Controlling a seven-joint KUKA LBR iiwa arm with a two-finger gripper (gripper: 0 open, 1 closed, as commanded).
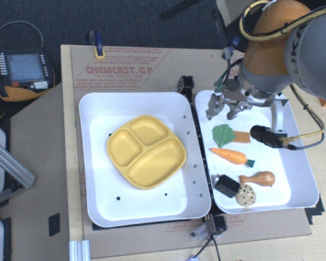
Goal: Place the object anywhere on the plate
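We see the gripper (226, 106) hanging over the far end of the right bin (301, 196), its 2 fingers spread apart with nothing between them. Just below its fingertips lies a carrot with a green leafy top (226, 135); next beyond that lies a second carrot (229, 155) with a teal stub. Further toward us sit a black block (226, 186), a speckled cookie (245, 195) and a brown drumstick-shaped toy (259, 179). Well off to the gripper's side, in the left bin (92, 162), rests the yellow 3-compartment plate (146, 151), its sections bare.
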